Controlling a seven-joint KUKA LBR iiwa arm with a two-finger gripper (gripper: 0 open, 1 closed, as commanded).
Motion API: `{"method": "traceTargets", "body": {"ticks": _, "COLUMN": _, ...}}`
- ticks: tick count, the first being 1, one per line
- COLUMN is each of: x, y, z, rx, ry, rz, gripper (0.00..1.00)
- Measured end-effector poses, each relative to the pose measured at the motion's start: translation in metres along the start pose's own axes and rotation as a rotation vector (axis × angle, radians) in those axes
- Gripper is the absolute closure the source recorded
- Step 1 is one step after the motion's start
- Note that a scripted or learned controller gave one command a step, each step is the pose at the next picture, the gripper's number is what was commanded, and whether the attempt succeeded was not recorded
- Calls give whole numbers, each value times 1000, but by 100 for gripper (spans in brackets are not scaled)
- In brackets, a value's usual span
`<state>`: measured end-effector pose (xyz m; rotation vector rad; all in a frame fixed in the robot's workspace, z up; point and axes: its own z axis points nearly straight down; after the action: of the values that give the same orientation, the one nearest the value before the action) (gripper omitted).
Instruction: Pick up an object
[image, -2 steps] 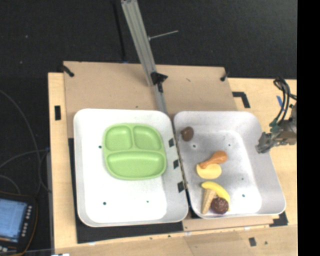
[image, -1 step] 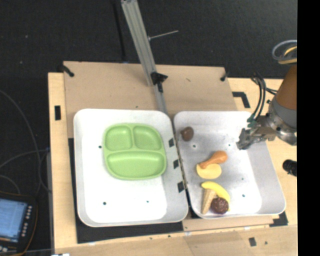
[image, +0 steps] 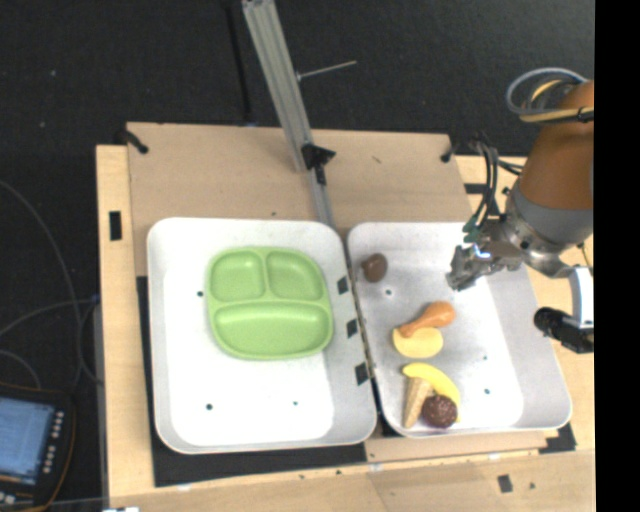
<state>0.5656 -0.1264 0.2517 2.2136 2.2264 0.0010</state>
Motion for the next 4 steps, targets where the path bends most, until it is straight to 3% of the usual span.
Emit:
{"method": "traceTargets", "body": {"ticks": 3, "x": 160, "y": 24, "z": 10, "rx": 1, "ry": 2, "rz": -2, "gripper": 100}}
{"method": "traceTargets", "body": {"ticks": 4, "x": 215, "y": 52, "z": 14, "rx": 0, "ry": 2, "rz": -2, "gripper": 100}}
